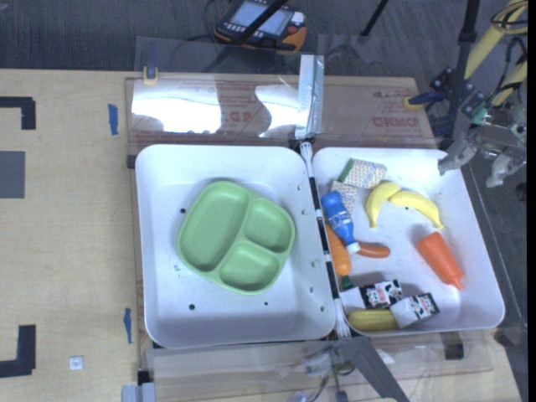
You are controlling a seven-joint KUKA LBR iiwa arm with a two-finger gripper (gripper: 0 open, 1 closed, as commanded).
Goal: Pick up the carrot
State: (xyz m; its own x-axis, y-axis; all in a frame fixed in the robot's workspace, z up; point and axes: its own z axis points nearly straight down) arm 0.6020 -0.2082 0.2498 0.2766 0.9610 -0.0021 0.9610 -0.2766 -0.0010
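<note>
The carrot (440, 258), a stubby orange cone, lies in the right part of the right white bin (481, 304), its thick end pointing to the front right. It rests alone on the bin floor, just below the yellow banana (402, 201). My gripper (492, 151) hangs over the bin's far right corner, well behind the carrot and apart from it. Nothing shows in its grasp.
A blue bottle (338, 213), an orange tube (339, 256), a small red sausage (373, 249), a checked packet (363, 173), two black-and-white cartons (400, 300) and a yellow corn piece (372, 319) share the right bin. A green divided plate (236, 236) sits in the left bin.
</note>
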